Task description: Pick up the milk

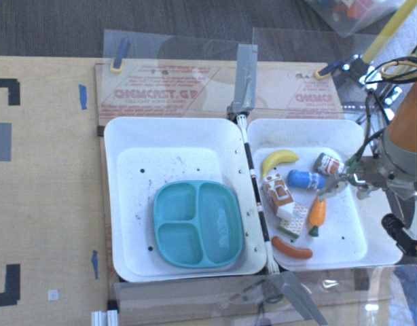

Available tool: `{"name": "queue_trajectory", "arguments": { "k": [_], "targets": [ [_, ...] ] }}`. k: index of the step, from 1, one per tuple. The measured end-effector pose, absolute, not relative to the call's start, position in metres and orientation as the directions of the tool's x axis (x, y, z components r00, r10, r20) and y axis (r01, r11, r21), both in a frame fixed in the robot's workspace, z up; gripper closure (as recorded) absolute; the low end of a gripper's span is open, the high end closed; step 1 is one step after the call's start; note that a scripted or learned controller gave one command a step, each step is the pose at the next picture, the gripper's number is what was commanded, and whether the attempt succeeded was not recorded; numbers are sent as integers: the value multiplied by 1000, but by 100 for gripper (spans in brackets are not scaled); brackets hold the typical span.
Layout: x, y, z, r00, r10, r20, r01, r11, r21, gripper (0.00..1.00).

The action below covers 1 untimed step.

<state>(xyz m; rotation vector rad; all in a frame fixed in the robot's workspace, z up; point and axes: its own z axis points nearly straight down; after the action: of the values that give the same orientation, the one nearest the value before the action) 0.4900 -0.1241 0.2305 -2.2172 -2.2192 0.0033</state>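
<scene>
Milk: the milk carton (278,197) is lying tilted in the right bin (378,246), near its left wall.
Neighbours: banana (278,159) above it, blue bottle (305,179) and carrot (317,214) to its right, sausage (292,248) below.
Gripper: the gripper (335,182) is hovering beside the bottle (finger state: cannot tell).
Left bin: the left bin (127,148) is holding a teal divided plate (197,225).

A teal three-compartment plastic tray (197,224) lies in the left white bin (120,182) (toward its near right corner). The right white bin (348,240) holds a yellow banana (279,159), blue bottle (305,179), small can (327,163), orange carrot (317,214) and red sausage (291,248).
</scene>
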Motion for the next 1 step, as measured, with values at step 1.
{"name": "queue_trajectory", "arguments": {
  "k": [1],
  "targets": [
    [583,-211,226,-110,994,-2,994,110,2,0]
  ]
}}
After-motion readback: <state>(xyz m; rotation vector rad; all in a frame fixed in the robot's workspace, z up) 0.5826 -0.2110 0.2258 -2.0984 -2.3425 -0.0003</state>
